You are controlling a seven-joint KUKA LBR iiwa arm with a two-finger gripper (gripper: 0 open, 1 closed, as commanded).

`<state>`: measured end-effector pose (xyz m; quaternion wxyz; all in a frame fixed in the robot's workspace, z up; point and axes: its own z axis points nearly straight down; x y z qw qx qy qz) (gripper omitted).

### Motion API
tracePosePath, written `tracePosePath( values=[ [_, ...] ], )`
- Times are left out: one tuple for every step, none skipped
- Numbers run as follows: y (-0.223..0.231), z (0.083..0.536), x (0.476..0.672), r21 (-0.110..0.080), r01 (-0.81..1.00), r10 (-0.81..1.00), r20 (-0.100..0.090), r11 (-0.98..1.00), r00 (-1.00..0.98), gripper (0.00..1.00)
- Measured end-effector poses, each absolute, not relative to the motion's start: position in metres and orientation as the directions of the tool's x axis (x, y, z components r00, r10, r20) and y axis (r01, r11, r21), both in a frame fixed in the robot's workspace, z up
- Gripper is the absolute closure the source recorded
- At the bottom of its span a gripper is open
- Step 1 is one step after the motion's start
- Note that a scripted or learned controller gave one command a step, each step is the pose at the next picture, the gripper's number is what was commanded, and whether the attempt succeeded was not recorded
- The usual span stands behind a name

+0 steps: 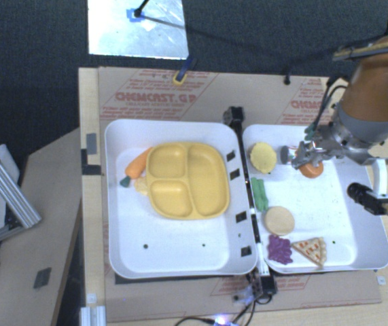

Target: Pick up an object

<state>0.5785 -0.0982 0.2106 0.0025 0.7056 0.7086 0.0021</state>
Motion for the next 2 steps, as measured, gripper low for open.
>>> tracePosePath(
  values=[
    [-0.098, 0.225, 0.579, 0.003, 1.0, 1.0, 0.0, 0.004, -0.004, 1.0],
    [-0.055, 0.222, 0.586, 0.002, 1.0, 1.0, 0.001, 0.008, -0.008, 1.0]
  ],
)
